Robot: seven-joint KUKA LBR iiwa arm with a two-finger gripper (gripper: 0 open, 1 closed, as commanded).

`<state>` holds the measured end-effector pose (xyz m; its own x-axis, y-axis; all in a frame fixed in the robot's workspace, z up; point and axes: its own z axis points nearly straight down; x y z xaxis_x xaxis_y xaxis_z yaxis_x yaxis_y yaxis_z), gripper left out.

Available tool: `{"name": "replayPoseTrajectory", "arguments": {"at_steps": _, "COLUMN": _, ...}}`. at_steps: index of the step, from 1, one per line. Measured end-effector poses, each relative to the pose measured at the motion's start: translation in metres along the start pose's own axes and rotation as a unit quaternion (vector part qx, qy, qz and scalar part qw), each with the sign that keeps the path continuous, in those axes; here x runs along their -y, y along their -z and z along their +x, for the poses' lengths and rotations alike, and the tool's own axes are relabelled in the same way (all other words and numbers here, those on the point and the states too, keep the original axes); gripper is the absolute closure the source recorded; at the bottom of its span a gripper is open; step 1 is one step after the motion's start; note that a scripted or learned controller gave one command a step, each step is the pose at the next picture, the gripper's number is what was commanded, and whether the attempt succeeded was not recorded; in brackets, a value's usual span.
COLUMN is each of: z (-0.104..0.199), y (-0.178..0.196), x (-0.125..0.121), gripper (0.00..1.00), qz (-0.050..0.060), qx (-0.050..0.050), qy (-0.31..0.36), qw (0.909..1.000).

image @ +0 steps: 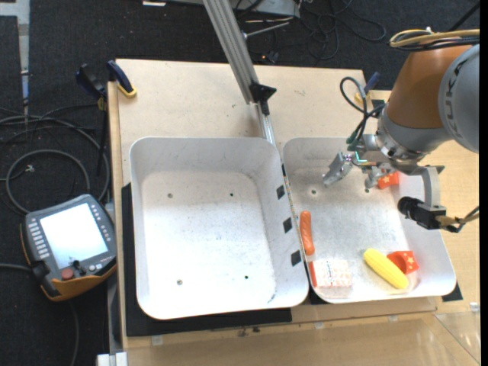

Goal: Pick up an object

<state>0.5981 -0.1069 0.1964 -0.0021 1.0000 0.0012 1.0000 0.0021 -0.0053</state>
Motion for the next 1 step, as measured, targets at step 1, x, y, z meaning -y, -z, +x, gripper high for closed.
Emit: {"name": "replayPoseTrajectory", "arguments": {"at_steps": 1, "z": -0.0003, "y": 0.0026, "x": -0.001, "gripper": 0.0, "qz": -0.003, "qx": 0.0, "qy": -0.001, "qw": 1.0}}
